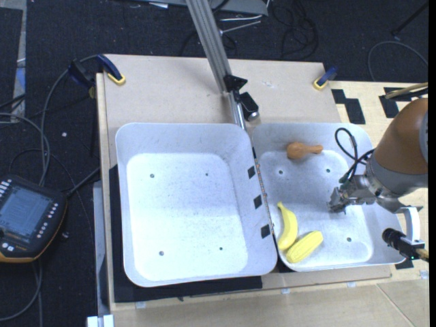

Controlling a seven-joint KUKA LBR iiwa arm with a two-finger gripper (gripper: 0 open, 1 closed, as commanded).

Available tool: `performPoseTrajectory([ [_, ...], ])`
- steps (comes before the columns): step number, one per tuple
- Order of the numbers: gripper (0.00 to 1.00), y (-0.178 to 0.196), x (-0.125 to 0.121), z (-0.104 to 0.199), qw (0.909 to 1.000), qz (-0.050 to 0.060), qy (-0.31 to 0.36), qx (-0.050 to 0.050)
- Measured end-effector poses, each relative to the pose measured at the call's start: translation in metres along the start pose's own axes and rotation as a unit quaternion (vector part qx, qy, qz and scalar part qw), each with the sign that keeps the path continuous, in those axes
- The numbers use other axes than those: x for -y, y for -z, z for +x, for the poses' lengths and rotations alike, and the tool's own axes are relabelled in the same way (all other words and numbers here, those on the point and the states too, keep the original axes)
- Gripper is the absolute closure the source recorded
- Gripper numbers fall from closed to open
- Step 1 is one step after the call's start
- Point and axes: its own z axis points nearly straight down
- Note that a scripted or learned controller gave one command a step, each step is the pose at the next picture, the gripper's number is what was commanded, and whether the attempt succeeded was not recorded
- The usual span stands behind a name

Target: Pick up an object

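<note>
Closest to me, at the front of the right bin (381, 254), two yellow things lie together: a banana (287, 225) curving along the bin's left wall and a yellow corn cob (304, 246) slanting just beside it, their lower ends nearly touching. Both sit below and to the left of the pincer (338, 203), a fair way off from it, with bare white floor between.

The pincer itself hangs low over the right part of that bin, at the end of the grey arm (402, 176) that comes in from the right with its orange band (409, 131) above the wrist. From where I stand its tips are a dark blur against the bin floor, so I cannot tell whether they are apart or together, and I see nothing between them.

Further back, up and to the left of the pincer, an orange-brown drumstick-shaped toy (302, 150) rests near the bin's far wall, well apart from the tips.

Off to the pincer's left sits the left bin (129, 182), touching its neighbour along the middle
</note>
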Motion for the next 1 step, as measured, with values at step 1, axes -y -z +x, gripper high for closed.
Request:
performPoseTrajectory([
  [1, 1.0, 0.0577, -0.0055, -0.008, 1.0, -0.002, 0.0, 0.001],
])
